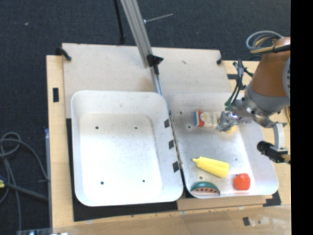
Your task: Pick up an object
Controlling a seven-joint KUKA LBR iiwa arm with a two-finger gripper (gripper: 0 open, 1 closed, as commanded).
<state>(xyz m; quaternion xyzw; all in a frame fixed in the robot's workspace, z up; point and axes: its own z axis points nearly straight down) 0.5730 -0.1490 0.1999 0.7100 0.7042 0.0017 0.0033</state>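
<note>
The right bin (254,153) holds a small red, white and tan packet (204,118) near its back, a yellow bottle-like toy (212,166) toward the front, an orange-red round piece (241,181) at the front right, and a watermelon-slice toy (205,188) on the front rim. My gripper (227,122) hangs low over the back of this bin, just right of the packet, with a bit of yellow (232,128) showing beside it. The wrist hides the fingertips.
The left bin (122,148) lies beside the right one, with a divider of black clips between them. A slanted aluminium post (139,28) rises from the back of the bench. Cables and a black fitting (271,151) hang off the arm at the right.
</note>
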